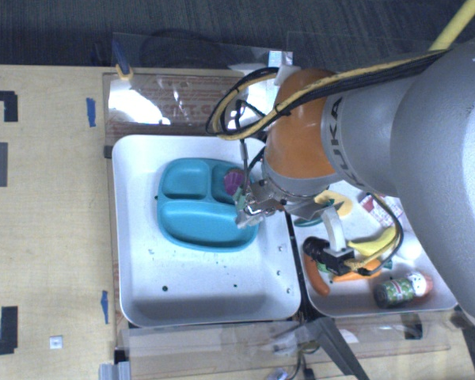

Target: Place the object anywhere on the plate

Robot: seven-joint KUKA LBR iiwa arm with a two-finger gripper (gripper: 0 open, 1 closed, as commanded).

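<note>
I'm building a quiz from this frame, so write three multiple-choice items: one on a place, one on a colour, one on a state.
1. Where is the blue compartmented plastic plate?
A. In the left white bin
B. In the right white bin
C. On the wooden bench

2. What colour is the small object lying in the plate's upper right compartment?
A. Yellow
B. Purple
C. White

3. Where is the gripper?
A. Over the plate's right edge
B. Over the right bin's clutter
C. Far above the bench

Answers: 1 A, the plate lies inside the left bin's walls. 2 B, the object looks purple against the blue. 3 A, its metal tip overlaps the plate's right rim.
</note>
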